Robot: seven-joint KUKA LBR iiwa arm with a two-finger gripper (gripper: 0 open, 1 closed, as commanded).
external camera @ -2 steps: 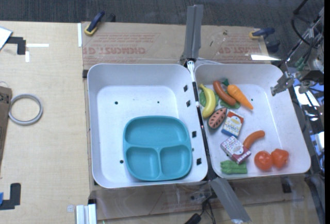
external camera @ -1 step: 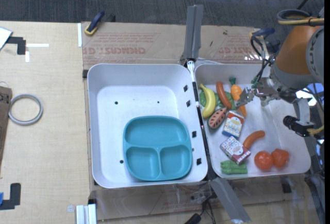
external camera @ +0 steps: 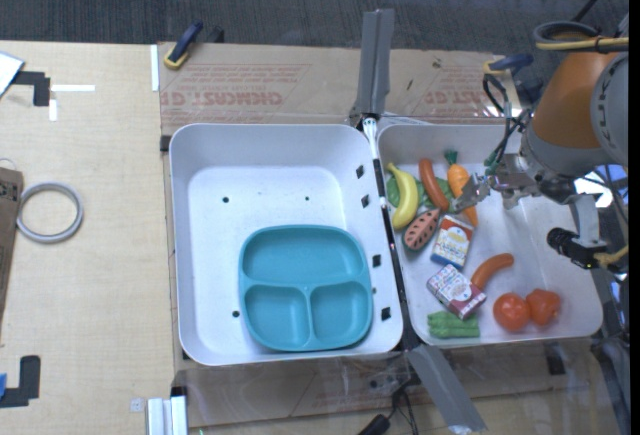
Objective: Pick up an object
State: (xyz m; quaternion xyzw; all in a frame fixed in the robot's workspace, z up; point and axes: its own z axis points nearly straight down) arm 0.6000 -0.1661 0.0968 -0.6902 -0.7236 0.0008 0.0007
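1. Two white bins sit side by side on the desk; the left one holds a teal tray
2. Over the right bin's toy food the tool hangs by a carrot; whether it is apart or together, I cannot tell
3. Nothing looks lifted, so the pick seems undone
4. The carrot's long axis runs top to bottom, slightly slanted

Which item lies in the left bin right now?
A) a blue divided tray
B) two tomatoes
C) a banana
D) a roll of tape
A: the blue divided tray lies in the left bin, toward its near edge, while the banana and the tomatoes lie in the right bin and the roll of tape rests on the bench outside both bins.
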